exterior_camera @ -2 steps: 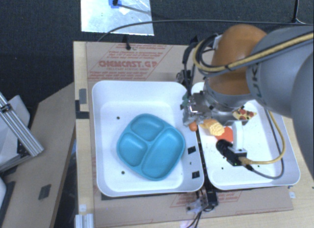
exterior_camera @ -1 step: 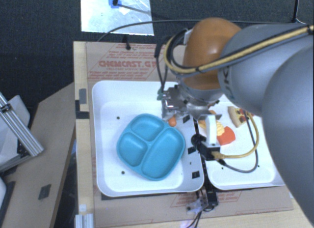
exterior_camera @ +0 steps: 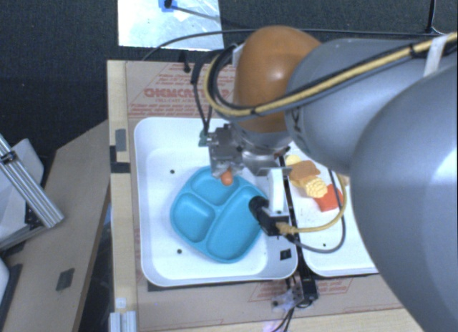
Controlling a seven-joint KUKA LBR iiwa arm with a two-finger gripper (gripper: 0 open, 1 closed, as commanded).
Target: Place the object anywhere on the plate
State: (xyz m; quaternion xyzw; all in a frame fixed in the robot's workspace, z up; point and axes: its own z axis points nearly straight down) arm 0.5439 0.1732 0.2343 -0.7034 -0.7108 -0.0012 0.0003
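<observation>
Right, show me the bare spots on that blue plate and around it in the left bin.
The blue plate is bare in its left and lower compartments. White floor of the left bin is free along its left wall and front left corner. It is crowded at the plate's upper edge, where the gripper hangs over a small orange object.

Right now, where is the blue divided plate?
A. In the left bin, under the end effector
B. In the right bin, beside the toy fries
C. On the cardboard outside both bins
A: the blue divided plate lies in the left bin, with the end effector over its upper edge.
</observation>
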